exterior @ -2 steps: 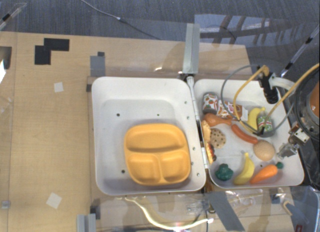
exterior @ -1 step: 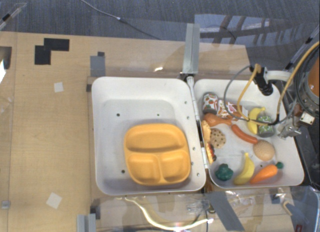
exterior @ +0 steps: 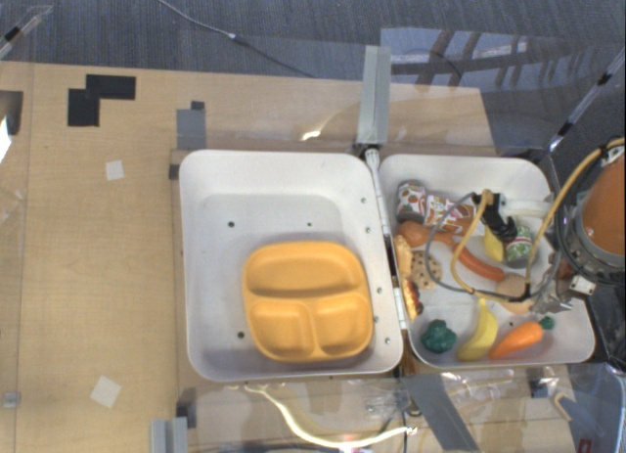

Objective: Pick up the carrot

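The arm (exterior: 599,211) is seen at the right edge of the camera view, its orange band showing above the wrist. The claw (exterior: 559,294) is lowered at the right side, cables looped beside it. Whether it is parted or closed cannot be made out.

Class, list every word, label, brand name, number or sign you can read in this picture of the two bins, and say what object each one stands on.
No text can be read.
The can at the back of the right bin bears a printed, patterned label: too small and blurred to read.
The small green-and-white item beside the gripper shows markings: too blurred to read.
The yellow tray, the carrot and the banana bear no print.
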`<state>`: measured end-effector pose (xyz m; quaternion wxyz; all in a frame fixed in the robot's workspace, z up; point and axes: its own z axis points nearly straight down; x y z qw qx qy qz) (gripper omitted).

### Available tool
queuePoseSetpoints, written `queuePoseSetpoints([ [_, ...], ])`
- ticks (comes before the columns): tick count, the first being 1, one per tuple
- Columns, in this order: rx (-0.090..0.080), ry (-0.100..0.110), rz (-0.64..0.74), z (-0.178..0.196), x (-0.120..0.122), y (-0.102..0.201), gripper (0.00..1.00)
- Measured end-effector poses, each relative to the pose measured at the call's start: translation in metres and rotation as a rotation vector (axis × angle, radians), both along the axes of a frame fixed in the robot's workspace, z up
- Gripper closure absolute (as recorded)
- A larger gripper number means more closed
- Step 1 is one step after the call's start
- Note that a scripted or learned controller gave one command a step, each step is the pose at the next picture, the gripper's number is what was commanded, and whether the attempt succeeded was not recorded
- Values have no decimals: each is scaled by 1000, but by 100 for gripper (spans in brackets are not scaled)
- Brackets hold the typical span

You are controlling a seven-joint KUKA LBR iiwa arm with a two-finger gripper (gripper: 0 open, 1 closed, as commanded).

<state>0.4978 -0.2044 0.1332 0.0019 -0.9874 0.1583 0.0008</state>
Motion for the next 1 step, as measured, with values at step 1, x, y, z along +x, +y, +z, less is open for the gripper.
queuePoseSetpoints([
  [1,-2,-14,107,96,24,102,100],
])
